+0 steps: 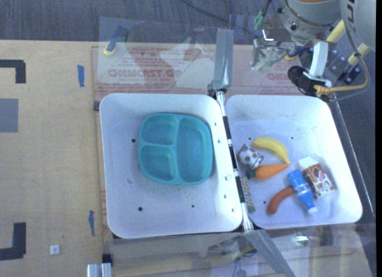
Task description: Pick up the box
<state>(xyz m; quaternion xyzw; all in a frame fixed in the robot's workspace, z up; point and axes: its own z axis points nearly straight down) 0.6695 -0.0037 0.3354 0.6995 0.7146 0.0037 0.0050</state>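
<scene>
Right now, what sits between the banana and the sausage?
From the camera view, the carrot lies between the banana and the sausage.

Bench (pixel 48 150): light wood-coloured top, with black tape marks and short blue tape strips (pixel 80 76) along its left part. Two shallow white bins rest on it side by side, their inner edges touching along a centre seam. Left bin (pixel 119 210) sits mid-bench; right bin (pixel 343 210) just beside it, toward the bench's right end. A clear plastic sheet (pixel 155 61) with faded red lettering lies flat behind both bins, a grey strip (pixel 222 58) crossing it at the seam.
</scene>
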